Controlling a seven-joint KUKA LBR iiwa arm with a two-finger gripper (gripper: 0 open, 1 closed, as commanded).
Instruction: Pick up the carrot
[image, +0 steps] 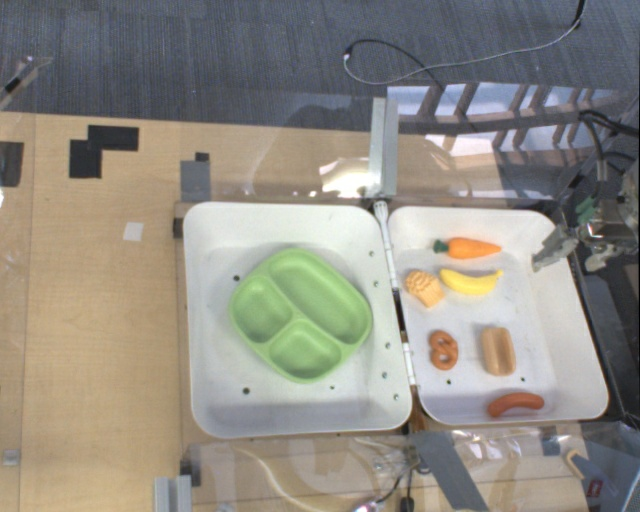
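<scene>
The carrot (470, 248) is orange with a green top that points left. It lies flat near the far edge of the right bin (545, 310). Just in front of it lies a yellow banana (470, 281), a small gap apart. Nothing touches or covers the carrot.
The right bin also holds an orange waffle-like piece (424, 288), a pretzel (443, 349), a hot dog bun (497, 351) and a red sausage (516, 404). A green divided plate (300, 314) sits in the left bin (215, 300). Grey hardware and cables (595, 225) crowd the right bin's far right corner.
</scene>
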